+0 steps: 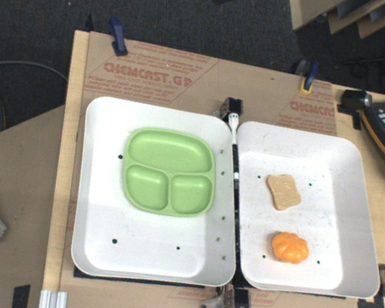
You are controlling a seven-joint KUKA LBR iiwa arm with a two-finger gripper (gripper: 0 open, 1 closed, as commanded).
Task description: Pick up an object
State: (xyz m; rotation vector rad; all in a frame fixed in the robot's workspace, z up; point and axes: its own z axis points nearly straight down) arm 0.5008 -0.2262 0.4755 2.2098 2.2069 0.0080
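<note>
The claw and its state cannot be told from this overhead view. In the right shallow white plastic bin (352, 170) lie two things well apart: a tan, slice-shaped piece like toast (284, 192) toward the middle, and a small orange pumpkin-shaped object (289, 248) nearer the front. The left shallow white plastic bin (91, 227) holds a light green plastic plate with three compartments (170, 173), set toward its back. Both bins sit side by side, edges touching, on the brown cardboard-covered table (156, 69).
</note>
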